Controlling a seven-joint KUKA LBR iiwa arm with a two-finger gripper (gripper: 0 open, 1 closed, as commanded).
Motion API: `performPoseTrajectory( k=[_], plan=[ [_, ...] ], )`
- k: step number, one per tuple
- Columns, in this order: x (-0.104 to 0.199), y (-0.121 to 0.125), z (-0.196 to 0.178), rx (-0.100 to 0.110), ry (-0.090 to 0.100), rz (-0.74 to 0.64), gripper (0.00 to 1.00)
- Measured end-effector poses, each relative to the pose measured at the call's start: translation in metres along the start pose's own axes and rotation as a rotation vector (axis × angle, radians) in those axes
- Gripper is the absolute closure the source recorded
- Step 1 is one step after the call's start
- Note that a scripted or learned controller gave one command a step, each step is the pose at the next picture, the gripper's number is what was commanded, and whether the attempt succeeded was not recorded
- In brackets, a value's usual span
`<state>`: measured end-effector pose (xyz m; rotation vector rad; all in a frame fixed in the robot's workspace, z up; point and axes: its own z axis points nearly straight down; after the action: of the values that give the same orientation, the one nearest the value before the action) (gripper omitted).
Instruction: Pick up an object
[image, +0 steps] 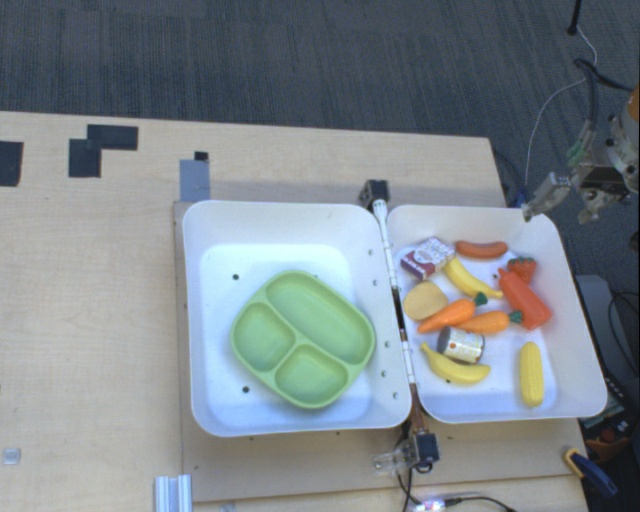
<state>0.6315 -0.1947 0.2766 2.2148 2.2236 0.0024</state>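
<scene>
Labels: no writing can be read on the small can (462, 346).
Toy food: piled in right bin (560, 250).
Gripper (565, 195): at two o'clock; finger state cannot be told.

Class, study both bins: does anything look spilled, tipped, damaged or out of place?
Nothing stands out. The green divided plate lies flat in the left bin. The toy foods, among them a corn cob and a banana, lie jumbled but inside the right bin.

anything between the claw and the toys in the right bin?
Nothing visible. The claw sits beyond the right bin's far right corner, outside its rim. The sausage and red pepper lie nearest, uncovered, with open space above.
</scene>
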Motion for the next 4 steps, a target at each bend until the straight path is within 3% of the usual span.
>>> performPoseTrajectory(
  k=[1,2,3,4],
  plan=[
    [0.018,0.01,0.166,0.004,0.002,-0.003,0.0],
    [0.052,-0.035,0.19,-0.002,0.0,0.001,0.0],
    [0.052,-0.033,0.178,-0.009,-0.001,0.0,1.0],
    [-0.011,-0.005,0.15,-0.002,-0.001,0.001,1.0]
  ],
)
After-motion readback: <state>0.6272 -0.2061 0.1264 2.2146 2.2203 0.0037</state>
